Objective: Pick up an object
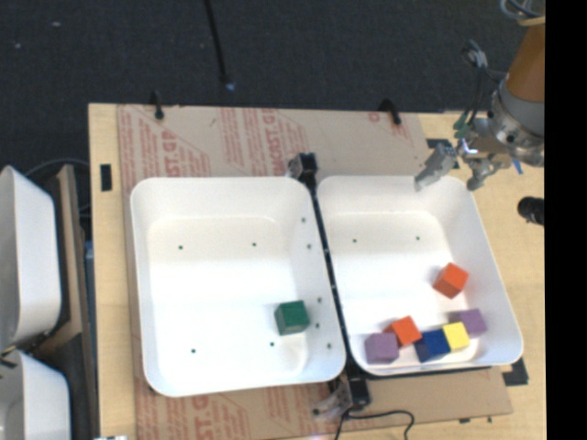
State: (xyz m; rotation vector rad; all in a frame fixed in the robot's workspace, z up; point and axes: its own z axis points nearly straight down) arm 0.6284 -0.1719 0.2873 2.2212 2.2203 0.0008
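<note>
Fingers [456, 167] spread above right bin [486, 236], holding nothing.

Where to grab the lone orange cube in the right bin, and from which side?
Take the orange cube from straight above, end effector closing on two opposite side faces. It sits apart from the cluster near the front wall, so all sides look free; it's turned slightly, so probably rotate to match its faces.

one camera sits high above the flat tan wooden surface [110, 273] and looks down at a slant. it is far enough back to see both shallow white plastic bins, the left bin [160, 218] and the right bin [477, 236], side by side. the dark floor [275, 35] fills the top. the grey arm with an orange band [525, 71] comes in from the right.
</note>
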